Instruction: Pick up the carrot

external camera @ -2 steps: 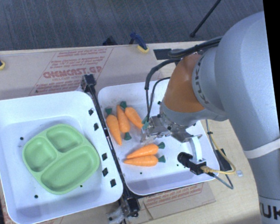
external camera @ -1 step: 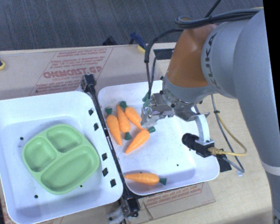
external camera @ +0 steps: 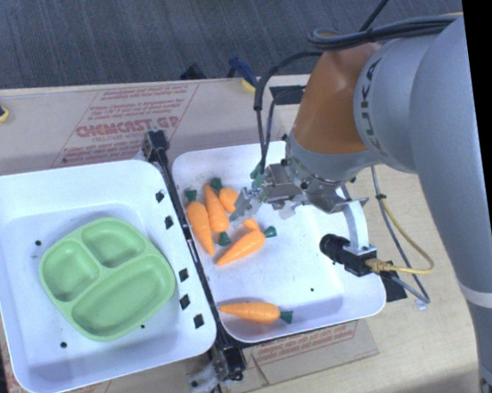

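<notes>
**Operator:** Camera view first, please. How far along are we?

**Observer:** Camera view puts you early in the job. No carrot is lifted yet, as far as you can see. Several carrots lie in the right bin (external camera: 354, 298): a cluster of carrots (external camera: 218, 222) near its left wall, one of them an angled carrot (external camera: 240, 247) at the cluster's lower edge, and a lone carrot (external camera: 254, 311) near the front wall, well apart from the rest. The left bin (external camera: 16, 293) holds a green divided plate (external camera: 108, 277).

**Operator:** And the arm?

**Observer:** You have it reaching in from the right, orange band (external camera: 337, 103) above the wrist, with the gripper (external camera: 250, 195) low over the upper right of the cluster, near the carrot tops (greenish stems sit just beside it).

**Operator:** Fingers?

**Observer:** You can't tell from this slant whether they are spread or closed; the wrist hardware crowds them. Nothing visibly sits between them.

**Operator:** What's left, then?

**Observer:** By my judgement, nearly everything: you need a secure grasp on one carrot and a lift clear of the bin.
</notes>
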### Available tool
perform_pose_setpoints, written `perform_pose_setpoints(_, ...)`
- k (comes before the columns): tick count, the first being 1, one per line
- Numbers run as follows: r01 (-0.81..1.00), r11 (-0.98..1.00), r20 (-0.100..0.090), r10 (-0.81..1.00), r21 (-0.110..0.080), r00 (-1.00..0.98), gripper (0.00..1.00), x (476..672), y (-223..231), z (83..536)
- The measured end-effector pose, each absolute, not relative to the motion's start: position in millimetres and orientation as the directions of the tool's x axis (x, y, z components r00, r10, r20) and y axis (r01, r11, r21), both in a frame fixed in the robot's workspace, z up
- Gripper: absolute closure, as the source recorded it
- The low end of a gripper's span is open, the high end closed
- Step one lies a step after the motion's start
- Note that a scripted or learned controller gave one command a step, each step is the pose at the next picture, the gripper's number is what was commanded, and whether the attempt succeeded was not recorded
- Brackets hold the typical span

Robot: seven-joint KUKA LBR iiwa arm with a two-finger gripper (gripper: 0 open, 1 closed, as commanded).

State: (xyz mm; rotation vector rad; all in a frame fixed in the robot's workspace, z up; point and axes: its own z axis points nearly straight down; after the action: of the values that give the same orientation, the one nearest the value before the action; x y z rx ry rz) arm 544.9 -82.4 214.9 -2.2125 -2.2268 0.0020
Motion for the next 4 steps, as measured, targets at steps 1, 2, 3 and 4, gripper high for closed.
perform_pose_setpoints(1, 1.000, 0.006, 0.001, 1.000, -0.008, -0.006, 0.00, 576.4, -97.6, 93.8)
perform_pose_setpoints(2, 1.000, 0.010, 0.001, 1.000, -0.007, -0.010, 1.00, 577.5, -97.5, 105.2)
perform_pose_setpoints(3, 1.000, 0.007, 0.001, 1.000, -0.002, -0.007, 1.00, 583.4, -87.4, 192.4)
perform_pose_setpoints(4, 1.000, 0.007, 0.001, 1.000, -0.003, -0.007, 0.00, 583.0, -87.3, 191.8)
